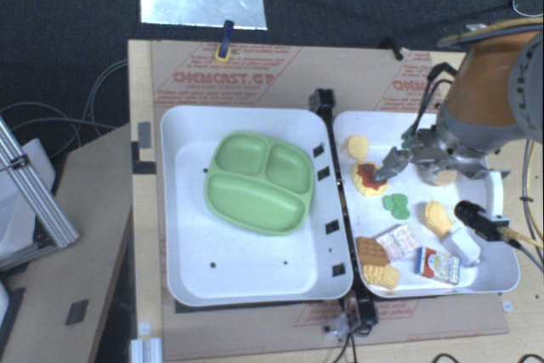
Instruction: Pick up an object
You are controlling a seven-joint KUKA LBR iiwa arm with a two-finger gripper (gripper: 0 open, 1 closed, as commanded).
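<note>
My gripper (387, 167) hangs low in the right bin (507, 272), its tip just right of a red and yellow toy food piece (368, 178). A pale yellow piece (358, 148) lies above that. A green piece (395, 203), an orange-yellow piece (438, 218), a waffle-like piece (375, 258), a small red and white packet (400, 241) and a blue and red carton (439, 265) are spread over the bin floor. Nothing is visibly held.
The left bin (183, 208) holds a green divided plate (259, 181). A black clamp strip (333, 183) runs between the two bins. The grey and orange arm (493, 98) covers the right bin's far right part. Cables lie off the bench at left.
</note>
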